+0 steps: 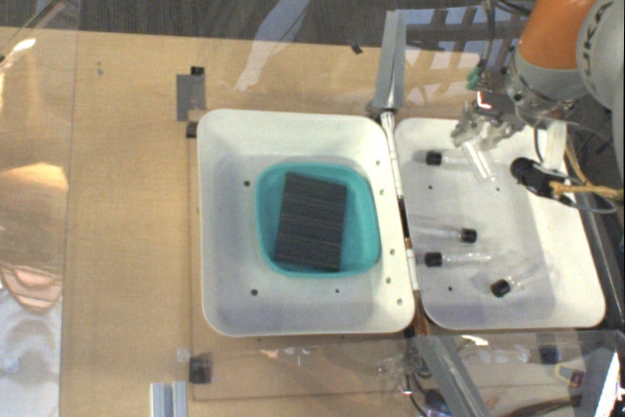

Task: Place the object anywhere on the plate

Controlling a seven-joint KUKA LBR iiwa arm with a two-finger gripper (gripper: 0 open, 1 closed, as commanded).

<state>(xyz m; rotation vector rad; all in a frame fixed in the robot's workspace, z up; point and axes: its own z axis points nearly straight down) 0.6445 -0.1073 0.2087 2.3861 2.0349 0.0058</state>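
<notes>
No text, label, brand, number or sign can be read anywhere in the camera view. The dark ribbed rectangular block (312,224) on the teal square plate (363,239) carries only plain ridges, and the plate's surface is unmarked. The two shallow white bins, the left one (225,288) and the right one (576,298), show bare walls with small dark dots, not characters. The clear tubes with black caps (459,235) in the right bin are too small to tell any print. The pale wooden counter (117,210) bears no writing.
</notes>
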